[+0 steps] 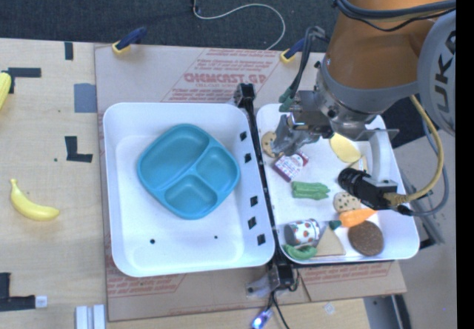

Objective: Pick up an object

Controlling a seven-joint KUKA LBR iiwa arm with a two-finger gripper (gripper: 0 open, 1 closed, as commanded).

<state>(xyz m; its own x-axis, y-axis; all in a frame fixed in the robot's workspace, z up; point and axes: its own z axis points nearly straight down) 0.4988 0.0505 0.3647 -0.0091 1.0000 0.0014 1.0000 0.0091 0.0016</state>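
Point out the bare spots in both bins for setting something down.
Left bin: bare floor below the blue divided plate, along the near wall. Right bin: crowded; green toy, carrot and brown disc fill it beneath the tool.

Red-and-white packet (289, 165) lies flat in right bin, upper left part, just beside green bean pod (309, 190); yellow piece (344, 148) near.

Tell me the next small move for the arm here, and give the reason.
Probably a short descent straight down. The gripper hangs in the right bin, directly over the small red-and-white packet near the divider, and nothing shows between its fingers. The green piece lies just beyond the packet, so a straight drop seems less likely to catch it than a sideways shift.
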